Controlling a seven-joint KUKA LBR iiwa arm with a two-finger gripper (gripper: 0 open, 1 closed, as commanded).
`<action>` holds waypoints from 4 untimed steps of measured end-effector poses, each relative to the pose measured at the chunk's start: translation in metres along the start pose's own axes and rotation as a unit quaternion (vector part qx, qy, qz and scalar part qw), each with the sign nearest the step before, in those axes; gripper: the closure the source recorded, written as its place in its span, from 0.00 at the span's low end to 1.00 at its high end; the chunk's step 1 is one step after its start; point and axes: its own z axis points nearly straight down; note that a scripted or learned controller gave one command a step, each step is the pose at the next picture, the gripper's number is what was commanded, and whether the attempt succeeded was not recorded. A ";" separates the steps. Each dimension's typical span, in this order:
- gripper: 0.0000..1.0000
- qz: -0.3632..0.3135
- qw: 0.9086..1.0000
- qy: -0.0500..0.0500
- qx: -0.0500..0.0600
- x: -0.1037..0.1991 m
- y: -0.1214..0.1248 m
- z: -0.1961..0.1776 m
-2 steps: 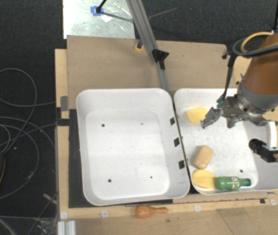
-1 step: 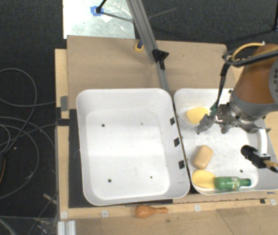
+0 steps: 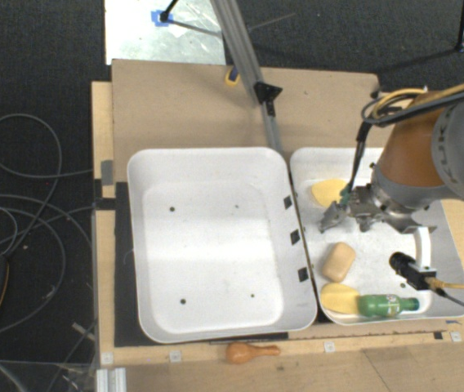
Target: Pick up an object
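My gripper hangs over the upper middle of the right bin, open, with nothing between its fingers. A pale yellow object lies just up and left of it, partly under the wrist. Below the gripper rests a tan block. At the bin's front edge lie another yellow piece and a green bottle on its side.
The left bin sits beside the right one, with a shared rim between them. A small orange-brown pear-shaped object lies on the bench in front of the bins. A grey pole slants in from the top. Cables loop off the wrist at right.
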 end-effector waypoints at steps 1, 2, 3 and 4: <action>1.00 0.000 1.000 0.000 -0.003 -0.001 0.001 -0.013; 1.00 -0.003 1.000 -0.001 -0.006 0.001 0.010 -0.075; 1.00 -0.003 1.000 -0.001 -0.006 0.001 0.012 -0.130; 1.00 -0.006 1.000 0.001 -0.003 0.052 0.008 -0.134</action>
